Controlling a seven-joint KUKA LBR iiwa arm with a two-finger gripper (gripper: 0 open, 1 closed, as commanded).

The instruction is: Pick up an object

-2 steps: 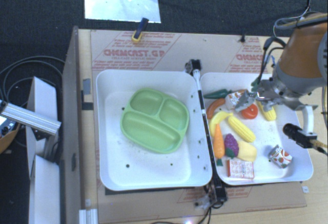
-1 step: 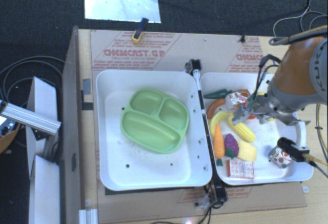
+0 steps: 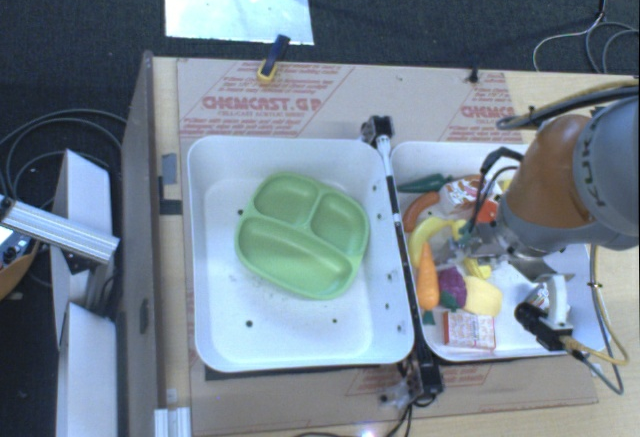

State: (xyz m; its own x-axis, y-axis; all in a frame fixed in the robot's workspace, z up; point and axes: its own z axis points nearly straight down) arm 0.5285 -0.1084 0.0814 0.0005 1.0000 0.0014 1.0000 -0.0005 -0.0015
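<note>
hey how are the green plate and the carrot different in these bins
The green plate lies in the left bin, apart from other items; the carrot lies in the right bin, crowded among other toys. The plate is broad, flat and divided into compartments; the carrot is slim and orange. Both rest on a bin floor.

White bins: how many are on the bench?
2. The left white bin holds a green divided plate. The right white bin, beside it, holds a pile of toy food, with the arm over part of it.
</note>
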